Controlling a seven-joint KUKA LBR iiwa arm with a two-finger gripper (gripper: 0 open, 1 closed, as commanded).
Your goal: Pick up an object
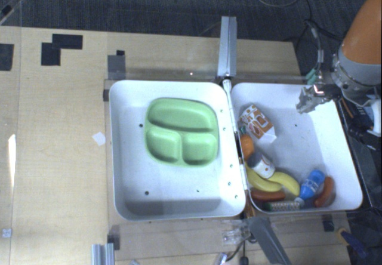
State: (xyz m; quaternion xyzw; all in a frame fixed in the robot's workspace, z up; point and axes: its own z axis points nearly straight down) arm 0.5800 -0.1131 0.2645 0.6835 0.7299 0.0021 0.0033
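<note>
Hovering gripper [310, 98] over right bin [334, 138] back edge; jaws' state I cannot tell; items heaped near front, banana [274, 183] easiest.

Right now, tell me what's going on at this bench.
A grey robot arm with an orange band reaches in from the right, its two-finger gripper over the upper part of the right-hand white bin, with nothing seen between its fingers. Along that bin's left and near sides lie a yellow banana, a small white and orange packet and other small items. The left-hand white bin holds a green three-compartment tray.
</note>
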